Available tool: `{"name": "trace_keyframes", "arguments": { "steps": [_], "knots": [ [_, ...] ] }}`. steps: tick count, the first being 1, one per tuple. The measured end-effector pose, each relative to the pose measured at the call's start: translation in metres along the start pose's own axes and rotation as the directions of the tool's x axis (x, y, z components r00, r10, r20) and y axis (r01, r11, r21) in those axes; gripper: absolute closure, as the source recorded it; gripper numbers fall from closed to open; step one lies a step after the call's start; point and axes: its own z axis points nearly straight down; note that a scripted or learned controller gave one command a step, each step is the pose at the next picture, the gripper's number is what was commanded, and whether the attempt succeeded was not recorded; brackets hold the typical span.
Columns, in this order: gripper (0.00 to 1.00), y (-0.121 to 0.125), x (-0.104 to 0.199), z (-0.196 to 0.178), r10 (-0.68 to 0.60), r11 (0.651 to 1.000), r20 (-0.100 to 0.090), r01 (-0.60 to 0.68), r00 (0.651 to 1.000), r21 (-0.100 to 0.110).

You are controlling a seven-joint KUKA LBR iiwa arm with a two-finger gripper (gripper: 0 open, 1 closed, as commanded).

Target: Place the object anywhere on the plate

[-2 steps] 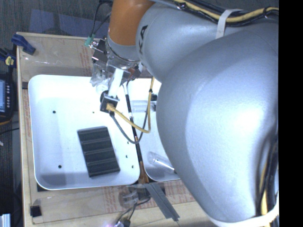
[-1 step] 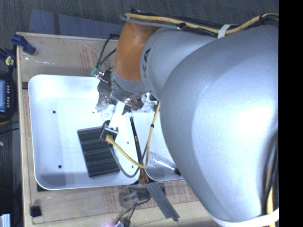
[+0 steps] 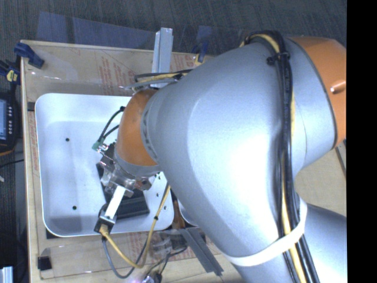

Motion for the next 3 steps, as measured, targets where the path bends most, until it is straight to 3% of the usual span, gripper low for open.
{"name": "trace_keyframes", "arguments": {
  "steps": [1, 2, 3],
  "knots": [
    [1.00, 0.016, 0.068, 0.001, 0.336, 0.942, 0.000, -0.336, 0.942, -0.004],
    [1.00, 0.052, -0.025, -0.177, 0.354, 0.935, 0.000, -0.354, 0.935, -0.002],
    [1.00, -0.045, 0.013, -0.092, 0.203, 0.979, 0.008, -0.203, 0.979, 0.001]
  ]
}}
